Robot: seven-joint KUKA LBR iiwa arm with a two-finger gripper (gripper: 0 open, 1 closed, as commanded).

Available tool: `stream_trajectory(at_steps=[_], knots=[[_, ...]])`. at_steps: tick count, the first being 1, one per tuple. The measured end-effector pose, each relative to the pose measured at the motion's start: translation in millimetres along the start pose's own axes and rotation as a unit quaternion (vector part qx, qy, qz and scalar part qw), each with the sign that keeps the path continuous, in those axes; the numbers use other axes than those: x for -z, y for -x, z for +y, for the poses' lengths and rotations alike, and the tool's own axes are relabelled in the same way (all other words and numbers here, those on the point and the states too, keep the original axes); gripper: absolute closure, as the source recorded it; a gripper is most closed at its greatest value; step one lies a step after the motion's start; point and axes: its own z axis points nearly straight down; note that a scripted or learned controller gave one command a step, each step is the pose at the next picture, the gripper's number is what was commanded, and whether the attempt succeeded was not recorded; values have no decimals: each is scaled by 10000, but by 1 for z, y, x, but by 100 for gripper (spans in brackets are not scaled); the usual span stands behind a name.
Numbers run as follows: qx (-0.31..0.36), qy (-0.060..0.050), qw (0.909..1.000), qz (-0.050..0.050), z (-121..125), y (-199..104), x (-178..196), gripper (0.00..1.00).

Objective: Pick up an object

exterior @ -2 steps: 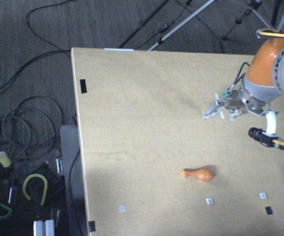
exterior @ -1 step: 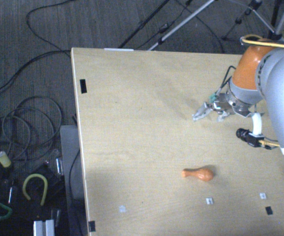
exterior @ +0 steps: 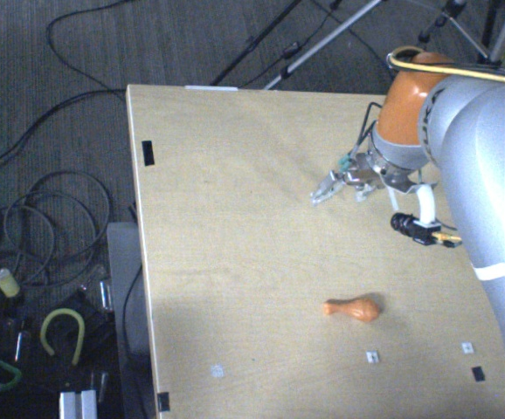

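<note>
An orange pear-shaped object lies on its side on the tan board, toward the lower right, with its narrow end pointing left. My gripper hangs over the board's upper right, well above the object in the view and apart from it. Its two fingers are spread, so it is open, and nothing sits between them. The grey arm with the orange band reaches in from the right.
A black connector with a cable hangs off the wrist. Small white tags and black marks dot the board. Loose cables and tools lie on the floor to the left, with tripod legs behind.
</note>
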Motion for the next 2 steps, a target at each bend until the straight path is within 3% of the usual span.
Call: stream_trajectory(at_steps=[1, 2], knots=[[303, -2, 9995, 4, 10, -39, 0, 0], [3137, 22, 9495, -6, 4, 18, 2, 0]])
